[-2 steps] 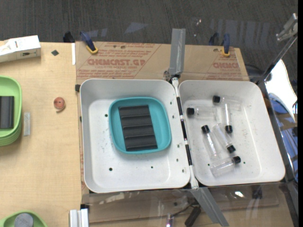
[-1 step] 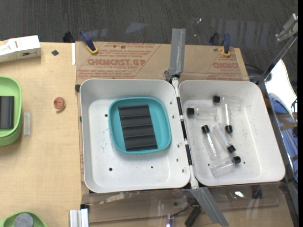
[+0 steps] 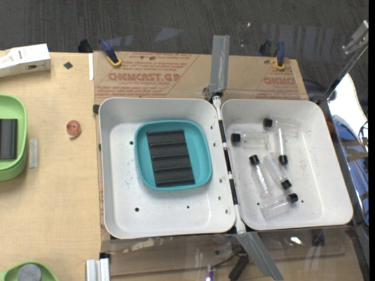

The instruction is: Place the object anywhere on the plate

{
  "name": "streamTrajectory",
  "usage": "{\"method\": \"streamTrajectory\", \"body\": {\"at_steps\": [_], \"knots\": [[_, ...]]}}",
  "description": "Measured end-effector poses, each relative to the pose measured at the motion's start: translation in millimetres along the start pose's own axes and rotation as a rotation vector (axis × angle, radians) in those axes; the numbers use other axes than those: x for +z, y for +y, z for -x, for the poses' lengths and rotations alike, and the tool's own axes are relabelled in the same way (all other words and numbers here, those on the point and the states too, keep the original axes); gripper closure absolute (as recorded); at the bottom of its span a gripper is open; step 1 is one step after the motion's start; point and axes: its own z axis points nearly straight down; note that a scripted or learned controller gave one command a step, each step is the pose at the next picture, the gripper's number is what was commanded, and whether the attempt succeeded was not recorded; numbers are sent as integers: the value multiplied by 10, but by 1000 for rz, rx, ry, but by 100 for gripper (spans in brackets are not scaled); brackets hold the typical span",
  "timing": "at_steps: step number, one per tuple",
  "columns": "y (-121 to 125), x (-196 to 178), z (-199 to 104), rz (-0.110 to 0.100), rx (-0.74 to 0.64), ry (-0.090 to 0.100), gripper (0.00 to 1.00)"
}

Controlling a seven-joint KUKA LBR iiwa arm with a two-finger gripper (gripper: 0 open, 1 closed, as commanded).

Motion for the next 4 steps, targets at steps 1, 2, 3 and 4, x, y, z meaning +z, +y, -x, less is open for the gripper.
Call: {"method": "streamTrajectory", "body": {"at_steps": [1,2,3,4], "knots": [[-1,2,2,0,-120,0,0],[0,2,0,0,-129,0,0],[-1,1,3,0,-258,0,0],[-1,0,4,1,-377,1,0]]}}
